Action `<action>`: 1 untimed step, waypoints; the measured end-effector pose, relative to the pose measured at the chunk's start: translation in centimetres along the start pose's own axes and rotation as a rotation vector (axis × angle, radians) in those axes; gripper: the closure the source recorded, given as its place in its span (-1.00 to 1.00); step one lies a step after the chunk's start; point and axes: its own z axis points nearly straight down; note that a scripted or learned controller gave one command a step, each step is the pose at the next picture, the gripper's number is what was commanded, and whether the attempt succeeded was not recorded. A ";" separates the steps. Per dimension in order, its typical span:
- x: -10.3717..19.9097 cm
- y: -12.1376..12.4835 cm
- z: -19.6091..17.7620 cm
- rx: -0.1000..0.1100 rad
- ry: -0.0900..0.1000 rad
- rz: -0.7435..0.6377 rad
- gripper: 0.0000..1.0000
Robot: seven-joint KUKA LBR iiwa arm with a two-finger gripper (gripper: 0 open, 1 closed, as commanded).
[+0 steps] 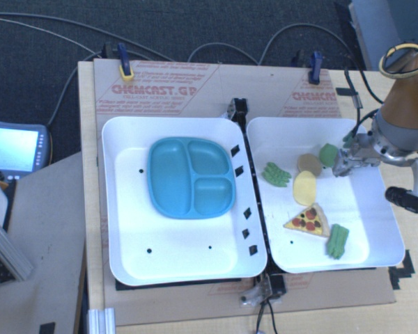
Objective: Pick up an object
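Note:
The right bin (376,245) holds several toy foods: a green leafy piece (276,175), a tan round piece (308,163), a yellow oval piece (305,187), a pizza slice (308,220), a green pickle-like piece (336,241) and a green round piece (328,154). My gripper (343,167) is down in that bin, just right of the green round piece and the tan one. Whether it touches either is unclear.
The left bin (125,249) holds a blue divided plate (191,177). Black clips (241,197) line the seam between the bins. Blue clamps (125,61) hold the board at the back. A tablet (15,148) lies off the bench at left.

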 end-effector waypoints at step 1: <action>0.2 -0.3 -6.4 -0.006 -0.003 0.000 1.00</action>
